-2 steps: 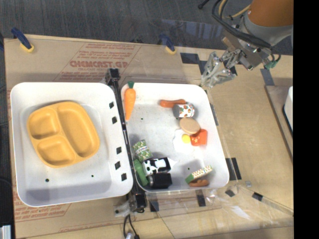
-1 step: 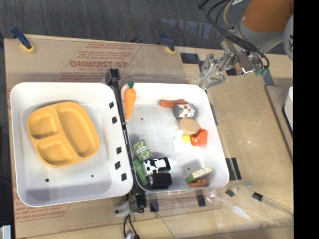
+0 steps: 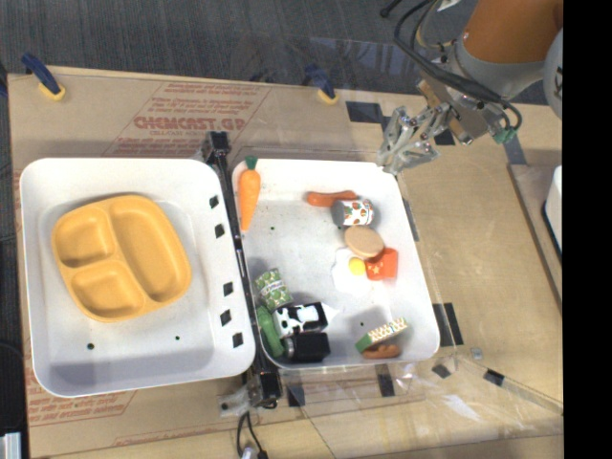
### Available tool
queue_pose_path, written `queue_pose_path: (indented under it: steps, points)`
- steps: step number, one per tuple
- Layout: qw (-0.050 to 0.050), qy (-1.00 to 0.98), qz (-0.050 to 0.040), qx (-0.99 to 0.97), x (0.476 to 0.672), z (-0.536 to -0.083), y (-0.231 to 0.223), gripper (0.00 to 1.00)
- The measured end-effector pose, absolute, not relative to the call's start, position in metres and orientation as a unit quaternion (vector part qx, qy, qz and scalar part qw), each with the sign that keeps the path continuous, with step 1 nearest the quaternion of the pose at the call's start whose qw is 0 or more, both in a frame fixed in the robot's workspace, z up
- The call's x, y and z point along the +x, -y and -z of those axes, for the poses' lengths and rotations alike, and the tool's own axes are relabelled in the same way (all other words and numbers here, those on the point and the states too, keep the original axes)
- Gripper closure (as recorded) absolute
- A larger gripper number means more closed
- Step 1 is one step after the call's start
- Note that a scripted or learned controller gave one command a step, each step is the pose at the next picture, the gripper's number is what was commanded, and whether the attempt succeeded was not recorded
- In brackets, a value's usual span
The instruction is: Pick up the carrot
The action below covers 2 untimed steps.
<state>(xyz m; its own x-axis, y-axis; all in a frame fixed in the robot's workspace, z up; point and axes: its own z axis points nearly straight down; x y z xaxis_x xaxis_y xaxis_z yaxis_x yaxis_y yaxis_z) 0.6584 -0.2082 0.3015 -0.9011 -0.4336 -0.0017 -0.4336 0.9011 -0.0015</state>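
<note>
You saw the carrot lying along the upper left edge of the right bin, its green top toward the top of the frame and its orange tip pointing down, just beside the black divider between the two bins. The gripper hung over the upper right corner of that same bin, well to the right of the carrot and apart from it. Its fingers stood apart with nothing between them.

Across the right bin, you had a sausage and a small can near the top, then a round cookie-like piece, a fried egg and a red block at mid-right. Lower down lay a green packet, a black-and-white cow toy and a hot dog piece.

The left bin held a yellow divided tray near its centre.

Both bins sat on a brown cardboard-covered bench with red printing in the upper left, held by blue clamps along the top edge. Beyond it, at the top of the frame, ran dark grey flooring. The arm's orange band showed at the upper right.
</note>
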Motion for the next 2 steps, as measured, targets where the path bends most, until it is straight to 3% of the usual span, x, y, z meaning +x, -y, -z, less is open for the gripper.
queue_pose_path:
  steps: [1,2]
  points:
    - [-0.001,-0.984,0.0002,-0.179,0.657,-0.297,0.210,1.00]
    - [0.003,-0.915,0.0019,-0.403,0.659,-0.336,0.208,1.00]
